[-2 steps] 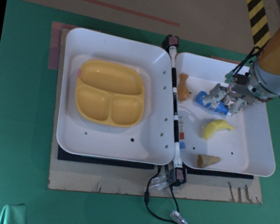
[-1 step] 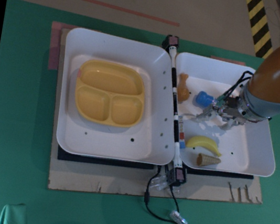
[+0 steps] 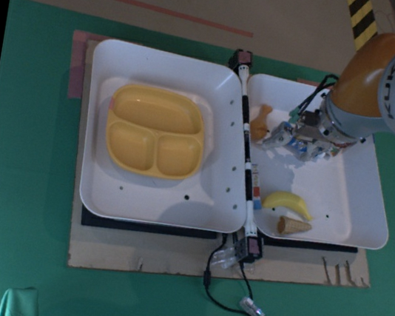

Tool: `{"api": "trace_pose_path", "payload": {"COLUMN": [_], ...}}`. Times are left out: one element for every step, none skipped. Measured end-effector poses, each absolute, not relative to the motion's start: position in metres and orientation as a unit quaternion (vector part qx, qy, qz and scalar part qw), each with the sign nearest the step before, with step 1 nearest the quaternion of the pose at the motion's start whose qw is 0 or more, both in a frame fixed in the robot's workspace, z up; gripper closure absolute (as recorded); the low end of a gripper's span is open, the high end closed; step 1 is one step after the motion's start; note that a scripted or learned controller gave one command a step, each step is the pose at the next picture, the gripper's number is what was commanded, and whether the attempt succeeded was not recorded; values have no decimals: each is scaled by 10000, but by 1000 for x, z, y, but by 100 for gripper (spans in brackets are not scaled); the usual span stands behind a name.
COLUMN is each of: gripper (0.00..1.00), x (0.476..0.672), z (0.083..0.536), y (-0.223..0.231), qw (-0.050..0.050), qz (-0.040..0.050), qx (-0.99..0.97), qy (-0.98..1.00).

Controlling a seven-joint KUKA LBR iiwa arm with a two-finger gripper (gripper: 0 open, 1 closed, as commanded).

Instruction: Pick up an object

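In the right bin (image 3: 360, 196) lie an orange drumstick-shaped toy (image 3: 261, 121) near the left wall, a yellow banana (image 3: 288, 202) and a brown ice-cream cone (image 3: 293, 226) towards the front. My gripper (image 3: 294, 141) hangs low over the bin's back half, just right of the orange toy. I see nothing between its fingers. The arm comes in from the upper right, its orange band above the wrist.
The left bin (image 3: 104, 175) holds a yellow divided plate (image 3: 157, 131). A strip with markers (image 3: 247, 151) runs between the two bins. Cables (image 3: 248, 304) trail off the bench's front edge.
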State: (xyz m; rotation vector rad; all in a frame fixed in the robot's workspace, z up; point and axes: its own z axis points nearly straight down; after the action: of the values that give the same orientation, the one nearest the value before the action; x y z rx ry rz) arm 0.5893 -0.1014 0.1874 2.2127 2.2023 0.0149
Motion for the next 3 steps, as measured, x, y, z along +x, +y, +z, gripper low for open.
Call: {"api": "trace_pose_path", "payload": {"gripper": [0, 100, 0], "x": [556, 559, 559], "z": [188, 203, 203], "y": [-98, -102, -102], "qw": [111, 180, 178], "qz": [52, 86, 87], "qx": [7100, 7125, 7126], "qy": [7041, 7014, 7013]}}
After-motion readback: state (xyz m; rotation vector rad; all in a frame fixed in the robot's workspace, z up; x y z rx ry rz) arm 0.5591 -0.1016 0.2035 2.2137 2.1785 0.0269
